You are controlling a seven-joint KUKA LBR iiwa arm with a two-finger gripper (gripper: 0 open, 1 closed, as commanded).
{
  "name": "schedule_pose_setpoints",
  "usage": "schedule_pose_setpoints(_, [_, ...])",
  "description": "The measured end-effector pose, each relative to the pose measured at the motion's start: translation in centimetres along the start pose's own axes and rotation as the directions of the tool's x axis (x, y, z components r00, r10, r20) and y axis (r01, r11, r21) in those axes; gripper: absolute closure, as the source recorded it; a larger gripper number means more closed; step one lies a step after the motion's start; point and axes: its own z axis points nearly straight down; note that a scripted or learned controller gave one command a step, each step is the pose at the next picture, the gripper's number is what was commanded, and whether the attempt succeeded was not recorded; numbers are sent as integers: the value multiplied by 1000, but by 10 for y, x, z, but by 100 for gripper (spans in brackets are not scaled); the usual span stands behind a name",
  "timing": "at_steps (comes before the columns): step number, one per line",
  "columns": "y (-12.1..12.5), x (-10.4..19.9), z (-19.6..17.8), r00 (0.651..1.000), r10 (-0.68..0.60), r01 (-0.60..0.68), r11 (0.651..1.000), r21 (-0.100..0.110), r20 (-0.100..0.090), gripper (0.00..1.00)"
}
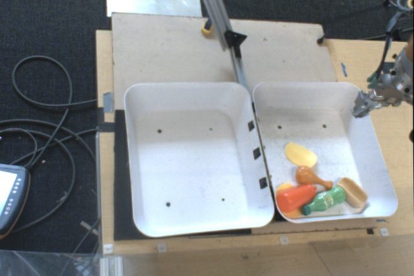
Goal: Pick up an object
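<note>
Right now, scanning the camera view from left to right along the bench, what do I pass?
Left white bin → red-orange toy → yellow piece → green bottle → tan piece → gripper over the right bin's far right rim.

White bins (187,97) — green bottle (325,200), yellow piece (301,154), seemingly red-orange pepper (296,194).
</note>
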Motion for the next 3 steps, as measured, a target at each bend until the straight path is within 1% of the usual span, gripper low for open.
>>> schedule_pose_setpoints(3, [52, 155, 9, 1000, -5, 5, 1000, 3, -4, 100])
